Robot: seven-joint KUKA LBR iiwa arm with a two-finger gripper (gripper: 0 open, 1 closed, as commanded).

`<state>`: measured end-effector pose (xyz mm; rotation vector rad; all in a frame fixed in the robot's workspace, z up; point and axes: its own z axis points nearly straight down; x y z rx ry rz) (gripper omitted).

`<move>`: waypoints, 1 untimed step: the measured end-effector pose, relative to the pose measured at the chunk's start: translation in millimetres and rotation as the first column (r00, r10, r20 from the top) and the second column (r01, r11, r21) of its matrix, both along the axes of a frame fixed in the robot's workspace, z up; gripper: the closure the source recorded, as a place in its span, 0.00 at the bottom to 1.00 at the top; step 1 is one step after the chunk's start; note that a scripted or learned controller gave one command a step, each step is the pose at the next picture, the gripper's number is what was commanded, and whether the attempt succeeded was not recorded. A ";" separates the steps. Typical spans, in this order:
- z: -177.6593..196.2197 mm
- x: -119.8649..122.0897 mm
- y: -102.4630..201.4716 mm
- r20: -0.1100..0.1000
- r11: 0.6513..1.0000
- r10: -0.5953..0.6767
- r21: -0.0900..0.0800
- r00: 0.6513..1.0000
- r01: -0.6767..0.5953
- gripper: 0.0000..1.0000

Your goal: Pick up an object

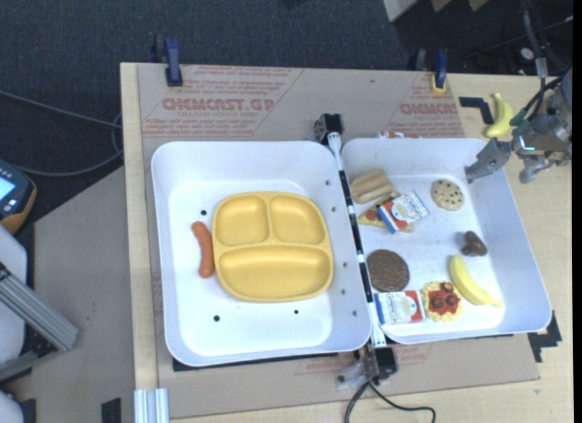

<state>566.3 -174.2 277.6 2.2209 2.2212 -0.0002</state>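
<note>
Eight small toy foods, scattered across the right bin in the camera view, none stacked, most lying apart. Nearest the gripper: a pale cookie, flat on the bin floor, just below and left of the fingertips. Further down: a brown lump, then a banana near the bin's right wall, with a round tart touching its lower end. Toward the divider: a bun, a printed packet, a dark round disc, a small carton.

Gripper hovering over the bin's upper right corner, fingers spread wide, nothing held between them.

Over in the left bin: a yellow divided tray and a sausage just beside its left edge.

Handling, as a judgement only: probably all light, hard plastic, smooth and a little slippery, hardly fragile. Cookie likely awkward, being thin and flat, with little edge to pinch and a risk of sliding out sideways; best taken across its width with fingertips pressed to the floor. Brown lump looks the easier pick: taller, rounded, clear space all around, grip across its middle. Banana best taken across the thick middle of its curve, not along it, though close to the wall and the tart. Packet and carton possibly soft-sided, apt to skid.
</note>
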 end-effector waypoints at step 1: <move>-71.6 -44.5 -23.1 -0.009 1.000 -0.004 0.003 1.000 0.004 0.00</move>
